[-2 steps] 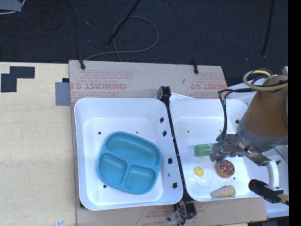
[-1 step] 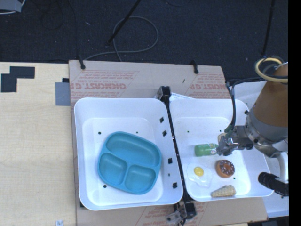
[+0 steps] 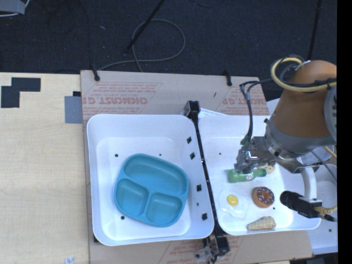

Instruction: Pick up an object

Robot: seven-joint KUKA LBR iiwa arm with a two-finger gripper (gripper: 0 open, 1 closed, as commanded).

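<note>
Green toy (image 3: 242, 175) lies in the right bin (image 3: 220, 147), long axis running left–right, directly under the gripper (image 3: 247, 166) — whether the fingers are apart or clamped on it I cannot tell.

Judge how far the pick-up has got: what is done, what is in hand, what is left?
Done: the gripper has reached the right bin, low over the green object. In hand: nothing visibly lifted. Left: grasp and raise one; the doughnut, fried egg and cone lie untouched.
</note>
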